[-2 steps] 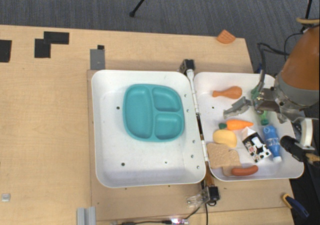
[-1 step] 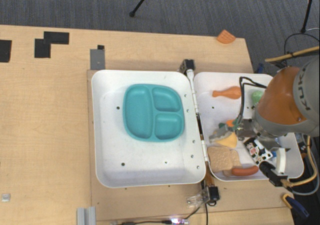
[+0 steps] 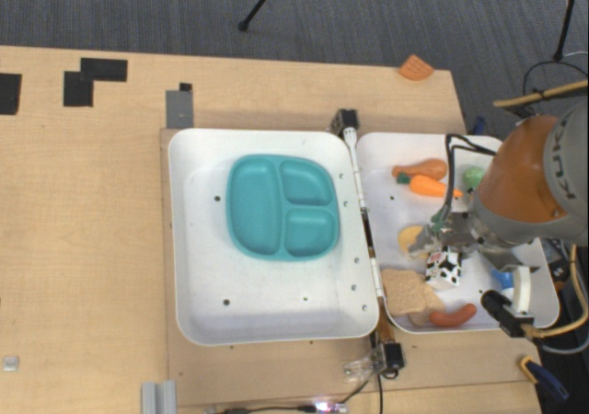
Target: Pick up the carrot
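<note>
The carrot [image 3: 429, 187] is orange with a small green end and lies in the upper part of the right bin [image 3: 391, 219], just below a brown drumstick [image 3: 421, 168]. My gripper [image 3: 441, 237] hangs low over the middle of that bin, a little below and to the right of the carrot and apart from it. It sits between a yellow piece [image 3: 410, 237] and a black-and-white cow toy [image 3: 445, 268]. The arm's orange band [image 3: 517, 184] hides the bin's right side.
The left bin [image 3: 198, 247] holds a teal divided plate [image 3: 281, 207]. Also in the right bin are a slice of bread [image 3: 409, 291], a red sausage [image 3: 454, 315], a green item [image 3: 473, 178] and a blue item [image 3: 502, 279]. An orange wedge [image 3: 416, 68] lies on the bench.
</note>
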`<action>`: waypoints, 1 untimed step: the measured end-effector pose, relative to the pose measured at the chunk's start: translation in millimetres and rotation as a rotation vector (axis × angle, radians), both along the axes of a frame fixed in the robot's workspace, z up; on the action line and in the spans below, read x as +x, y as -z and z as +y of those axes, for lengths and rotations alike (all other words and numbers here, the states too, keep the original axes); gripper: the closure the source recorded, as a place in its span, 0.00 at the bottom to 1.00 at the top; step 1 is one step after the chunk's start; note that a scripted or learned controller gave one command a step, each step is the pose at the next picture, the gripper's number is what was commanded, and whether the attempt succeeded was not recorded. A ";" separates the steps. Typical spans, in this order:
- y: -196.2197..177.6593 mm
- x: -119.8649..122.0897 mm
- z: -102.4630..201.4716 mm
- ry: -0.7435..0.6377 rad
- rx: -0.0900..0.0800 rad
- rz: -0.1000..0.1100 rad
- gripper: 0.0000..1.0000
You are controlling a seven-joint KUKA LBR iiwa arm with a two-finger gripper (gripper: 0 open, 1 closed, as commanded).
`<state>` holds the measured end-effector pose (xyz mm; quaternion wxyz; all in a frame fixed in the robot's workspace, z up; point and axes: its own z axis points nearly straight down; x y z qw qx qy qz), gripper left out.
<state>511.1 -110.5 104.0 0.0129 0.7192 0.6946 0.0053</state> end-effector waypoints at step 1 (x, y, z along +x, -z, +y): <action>0.5 -0.4 0.2 0.000 0.001 0.002 0.00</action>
